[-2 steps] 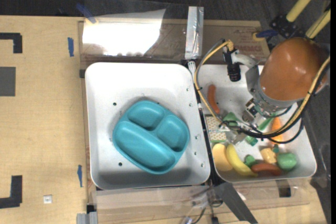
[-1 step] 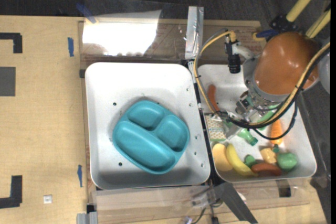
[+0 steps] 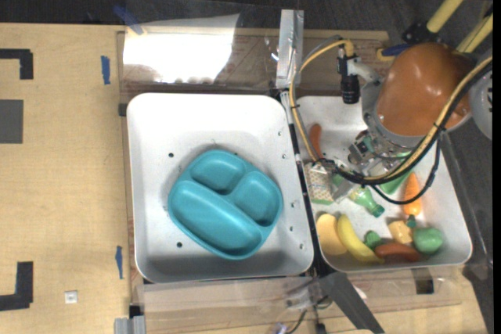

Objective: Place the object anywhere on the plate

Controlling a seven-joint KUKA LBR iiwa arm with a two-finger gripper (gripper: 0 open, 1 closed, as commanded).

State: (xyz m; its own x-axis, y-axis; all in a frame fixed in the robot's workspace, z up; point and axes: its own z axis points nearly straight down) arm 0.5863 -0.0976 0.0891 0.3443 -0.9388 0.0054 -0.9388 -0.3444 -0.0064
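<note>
Bench: two white bins
Plate: bare
Gripper: over toys, grip unclear
Next: secure one object

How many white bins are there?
2. The left bin holds the blue plate. The right bin holds the toy food, such as the banana, under the arm.
</note>
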